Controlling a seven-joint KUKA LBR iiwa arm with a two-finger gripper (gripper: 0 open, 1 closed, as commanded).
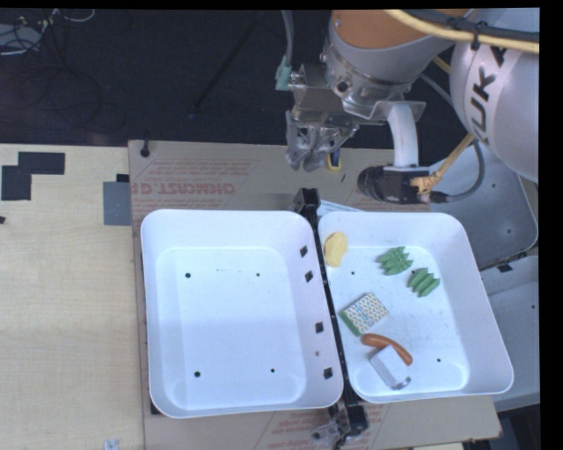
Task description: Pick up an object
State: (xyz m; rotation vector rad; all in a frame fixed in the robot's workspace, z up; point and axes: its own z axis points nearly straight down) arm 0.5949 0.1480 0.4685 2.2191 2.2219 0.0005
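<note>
Arm raised, tool (310, 156) above bins' far edge

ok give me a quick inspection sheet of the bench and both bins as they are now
surface: cardboard sheet on a pale wooden bench, bearing the left bin and right bin, side by side and joined by black clips.
job's things: all in the right bin: yellow piece near the divider, two green pods, green-edged checked block, orange carrot-like piece touching a grey block.
clutter: nothing seen in the left bin.
grippers: gripper hangs above the cardboard behind the bins, nothing seen between its fingers.
cables: yellow hose across the arm; black cables on the dark floor.
surroundings: dark floor behind, grey patches on the bench.
</note>
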